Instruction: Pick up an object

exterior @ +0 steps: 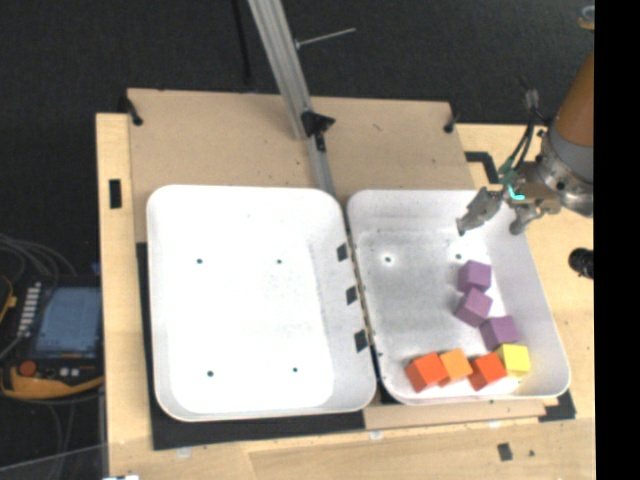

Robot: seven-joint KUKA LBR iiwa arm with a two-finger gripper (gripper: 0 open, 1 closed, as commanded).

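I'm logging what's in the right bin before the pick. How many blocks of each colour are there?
Purple blocks: 3
Orange blocks: 3
Yellow blocks: 1
Total: 7, all in the right bin

Grey arm [568,163], orange band, dark cables
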